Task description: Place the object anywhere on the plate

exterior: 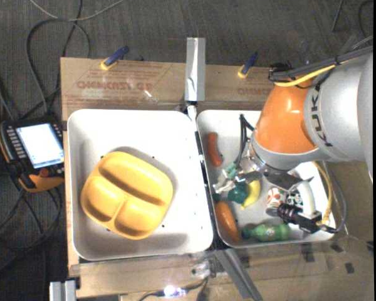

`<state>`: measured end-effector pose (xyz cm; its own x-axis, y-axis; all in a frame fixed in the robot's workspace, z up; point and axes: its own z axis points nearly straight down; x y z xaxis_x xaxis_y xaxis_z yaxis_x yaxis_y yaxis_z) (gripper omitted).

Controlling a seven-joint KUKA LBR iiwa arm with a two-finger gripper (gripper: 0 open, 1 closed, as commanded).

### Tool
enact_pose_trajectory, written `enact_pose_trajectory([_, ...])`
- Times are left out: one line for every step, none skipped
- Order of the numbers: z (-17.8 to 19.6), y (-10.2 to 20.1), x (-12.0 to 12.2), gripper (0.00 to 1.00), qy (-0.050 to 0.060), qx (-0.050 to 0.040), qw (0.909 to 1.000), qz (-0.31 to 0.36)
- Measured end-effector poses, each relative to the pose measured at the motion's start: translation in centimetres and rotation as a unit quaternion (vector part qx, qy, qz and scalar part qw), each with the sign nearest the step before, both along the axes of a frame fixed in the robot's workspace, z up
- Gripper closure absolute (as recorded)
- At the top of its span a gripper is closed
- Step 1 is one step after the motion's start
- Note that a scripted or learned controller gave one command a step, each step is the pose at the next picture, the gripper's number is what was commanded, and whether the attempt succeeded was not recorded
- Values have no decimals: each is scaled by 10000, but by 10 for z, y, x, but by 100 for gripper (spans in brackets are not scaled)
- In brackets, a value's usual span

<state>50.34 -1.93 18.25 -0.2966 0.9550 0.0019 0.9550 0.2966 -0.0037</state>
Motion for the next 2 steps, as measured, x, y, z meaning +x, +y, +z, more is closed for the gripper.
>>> enact_pose_trajectory([0, 30, -19, 100, 4, -9, 9995, 322])
enact_pose_trajectory([0, 50, -21, 100, 6, -11, 9967, 817])
